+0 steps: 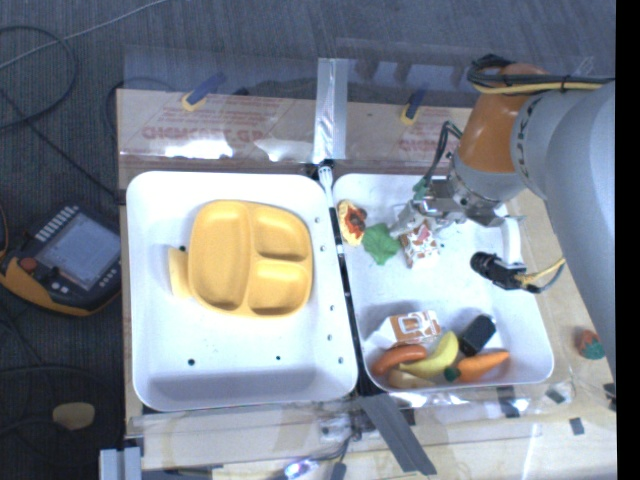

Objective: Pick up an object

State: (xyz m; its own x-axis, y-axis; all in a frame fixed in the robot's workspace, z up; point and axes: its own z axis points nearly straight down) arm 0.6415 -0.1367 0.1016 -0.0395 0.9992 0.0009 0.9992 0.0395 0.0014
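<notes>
Although the arm [560, 128] leans over the right bin [530, 313] from three o'clock, I cannot tell how its gripper [432, 211] stands. Just below it lies a small red-and-white carton [422, 240], at the bin's twelve o'clock, its long axis running roughly eleven to five. A green toy [379, 243] crowds it at nine o'clock; a slanted grab could knock the carton aside or catch both.

Bench [150, 128] w/ two white bins [160, 368], maybe taped.
</notes>
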